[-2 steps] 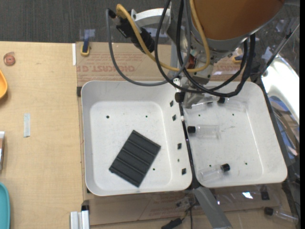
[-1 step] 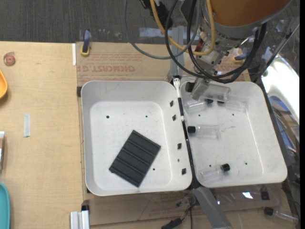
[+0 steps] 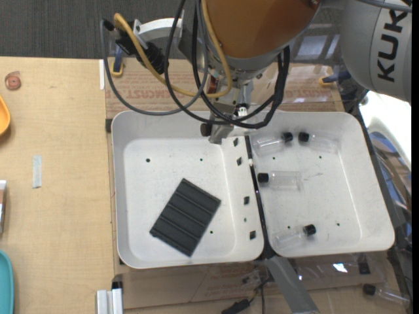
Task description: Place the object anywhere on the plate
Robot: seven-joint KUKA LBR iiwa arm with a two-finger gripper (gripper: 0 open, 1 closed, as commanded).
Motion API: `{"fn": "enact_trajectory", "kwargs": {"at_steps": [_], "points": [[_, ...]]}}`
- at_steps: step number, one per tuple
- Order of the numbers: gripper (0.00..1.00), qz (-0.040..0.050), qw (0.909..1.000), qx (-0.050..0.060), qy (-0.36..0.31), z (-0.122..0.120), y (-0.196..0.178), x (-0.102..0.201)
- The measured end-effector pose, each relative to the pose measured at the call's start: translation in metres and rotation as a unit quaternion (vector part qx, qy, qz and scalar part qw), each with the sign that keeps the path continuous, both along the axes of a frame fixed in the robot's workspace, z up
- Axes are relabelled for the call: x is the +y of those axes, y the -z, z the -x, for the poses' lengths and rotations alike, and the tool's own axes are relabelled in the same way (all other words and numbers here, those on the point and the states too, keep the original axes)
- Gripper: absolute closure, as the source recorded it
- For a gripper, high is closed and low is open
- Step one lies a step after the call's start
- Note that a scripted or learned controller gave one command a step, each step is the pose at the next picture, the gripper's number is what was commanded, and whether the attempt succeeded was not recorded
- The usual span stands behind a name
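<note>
The plate [image 3: 186, 216] is a black ribbed rectangle lying flat and turned at an angle in the left bin [image 3: 131, 175]. Clear vials with black caps lie in the right bin [image 3: 353, 195]: one near the back [image 3: 281, 141], one by the divider [image 3: 280, 179], one at the front [image 3: 296, 235]. My gripper [image 3: 219, 131] hangs under the orange band at the back rim, over the divider between the bins. It is above and behind the plate, left of the back vial. I see nothing held in it.
Yellow and black cables [image 3: 150, 57] loop behind the left bin. Small black clips [image 3: 247, 201] sit along the divider. A wooden table [image 3: 52, 175] lies to the left, with an orange item [image 3: 3, 120] and a teal item [image 3: 5, 283] at its edge.
</note>
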State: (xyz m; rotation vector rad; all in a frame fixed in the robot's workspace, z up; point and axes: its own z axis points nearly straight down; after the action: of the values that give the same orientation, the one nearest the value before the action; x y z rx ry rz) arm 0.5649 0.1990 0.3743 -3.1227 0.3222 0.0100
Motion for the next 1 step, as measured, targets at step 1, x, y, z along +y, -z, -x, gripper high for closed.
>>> {"fn": "enact_trajectory", "kwargs": {"at_steps": [1], "points": [[1.0,-0.0007,0.9971,-0.001,0.076,-0.0947,-0.0034,-0.0303]]}}
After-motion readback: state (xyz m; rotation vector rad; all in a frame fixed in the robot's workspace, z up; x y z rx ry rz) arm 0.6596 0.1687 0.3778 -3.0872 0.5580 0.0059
